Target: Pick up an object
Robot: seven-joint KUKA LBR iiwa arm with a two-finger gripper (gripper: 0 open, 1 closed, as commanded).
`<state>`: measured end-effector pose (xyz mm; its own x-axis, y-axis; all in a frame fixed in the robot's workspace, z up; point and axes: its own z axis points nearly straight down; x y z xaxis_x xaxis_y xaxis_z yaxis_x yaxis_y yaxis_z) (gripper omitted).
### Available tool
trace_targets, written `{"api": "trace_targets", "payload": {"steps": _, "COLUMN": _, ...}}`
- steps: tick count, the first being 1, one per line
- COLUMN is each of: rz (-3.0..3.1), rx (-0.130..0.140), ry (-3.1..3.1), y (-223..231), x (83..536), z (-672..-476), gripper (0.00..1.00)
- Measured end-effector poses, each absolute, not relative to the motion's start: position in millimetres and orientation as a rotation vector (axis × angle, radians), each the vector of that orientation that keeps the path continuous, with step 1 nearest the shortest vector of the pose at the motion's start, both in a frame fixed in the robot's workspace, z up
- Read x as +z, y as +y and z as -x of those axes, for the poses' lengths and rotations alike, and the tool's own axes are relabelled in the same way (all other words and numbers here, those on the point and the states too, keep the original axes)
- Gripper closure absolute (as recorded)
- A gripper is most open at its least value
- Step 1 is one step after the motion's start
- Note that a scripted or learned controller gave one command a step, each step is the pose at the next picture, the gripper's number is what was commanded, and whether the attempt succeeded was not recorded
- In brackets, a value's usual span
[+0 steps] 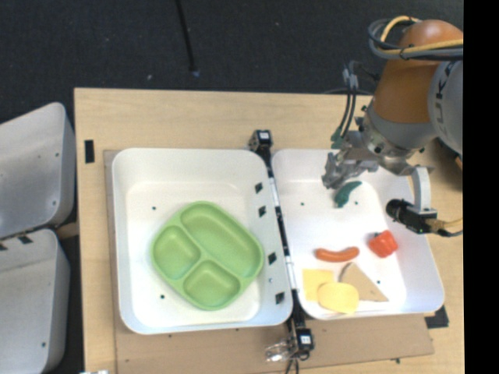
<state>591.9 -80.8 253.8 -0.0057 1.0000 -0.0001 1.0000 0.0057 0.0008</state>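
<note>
Two white bins sit side by side on the bench, and we see the arm (413, 76) reaching in from three o'clock over the right bin (312, 185). The gripper (343, 179) hangs over that bin's upper part, near twelve o'clock of its floor. A small teal-green object (345, 193) lies right beneath the fingertips, touching or nearly touching them; we cannot tell whether the tool is spread or pressed together, nor whether it pinches the piece. Toward five o'clock of the same bin lie an orange sausage (337, 253), a red pepper-like toy (383, 244), a tan wedge (360, 283), a yellow square (316, 284) and a yellow round piece (340, 297) overlapping it. The left bin (132, 178) holds a green divided plate (205, 254).
</note>
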Motion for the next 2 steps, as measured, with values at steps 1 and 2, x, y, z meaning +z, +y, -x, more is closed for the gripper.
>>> {"api": "trace_targets", "payload": {"steps": 1, "rz": -2.214, "rx": 0.001, "ry": 2.229, "y": -24, "x": 250, "z": -596.0, "gripper": 1.00}}
{"api": "trace_targets", "payload": {"steps": 2, "rz": -2.215, "rx": 0.000, "ry": 2.231, "y": 36, "x": 255, "z": -585.0, "gripper": 1.00}}
